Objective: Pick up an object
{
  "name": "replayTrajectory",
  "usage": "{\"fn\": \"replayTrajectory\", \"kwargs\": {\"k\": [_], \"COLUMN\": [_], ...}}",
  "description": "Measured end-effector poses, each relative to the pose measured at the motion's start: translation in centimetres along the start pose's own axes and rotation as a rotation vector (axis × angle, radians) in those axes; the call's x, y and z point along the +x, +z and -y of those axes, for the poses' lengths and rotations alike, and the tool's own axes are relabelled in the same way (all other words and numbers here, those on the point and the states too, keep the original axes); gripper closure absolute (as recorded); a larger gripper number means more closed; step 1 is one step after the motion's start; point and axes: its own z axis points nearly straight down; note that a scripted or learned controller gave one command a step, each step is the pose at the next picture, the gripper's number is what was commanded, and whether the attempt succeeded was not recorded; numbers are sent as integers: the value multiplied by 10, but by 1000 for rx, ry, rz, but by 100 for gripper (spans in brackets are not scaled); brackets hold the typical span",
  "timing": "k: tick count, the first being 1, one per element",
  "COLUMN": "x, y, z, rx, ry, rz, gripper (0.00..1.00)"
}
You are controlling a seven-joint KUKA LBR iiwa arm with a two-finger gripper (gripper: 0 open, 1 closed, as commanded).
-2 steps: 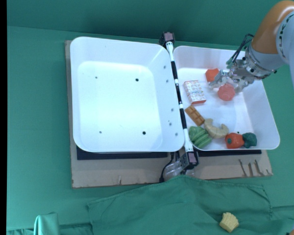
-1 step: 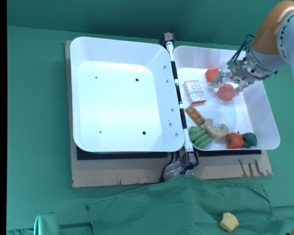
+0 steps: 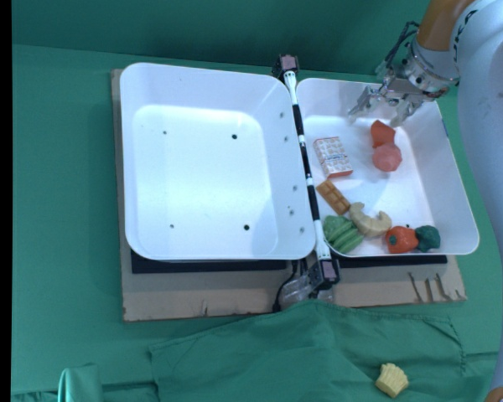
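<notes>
I see claw (image 3: 384,103) spread open, nothing between fingers, hovering over far end of right bin (image 3: 453,182). Just below claw: red toy pieces (image 3: 385,146), two chunks touching. I judge them light, rigid plastic, smooth, likely slippery; best pinch across upper blocky chunk's flat sides. Further out: small printed box (image 3: 333,157), then waffle piece (image 3: 333,197), toy vegetables at near end.

From my screen the scene was brightly, evenly lit from overhead; glare washed out the left bin's floor (image 3: 197,170), shadows stayed soft and short, and fine detail looked slightly blurred.
</notes>
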Motion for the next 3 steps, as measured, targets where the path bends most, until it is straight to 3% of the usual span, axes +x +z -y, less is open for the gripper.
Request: {"fn": "replayTrajectory", "kwargs": {"k": [1, 2, 3], "x": [22, -1, -2], "y": [-57, -5, -19], "z": [13, 55, 53], "rx": [-21, -18, -26], "ry": [5, 7, 9], "rz": [1, 1, 5], "gripper": [0, 0, 100]}}
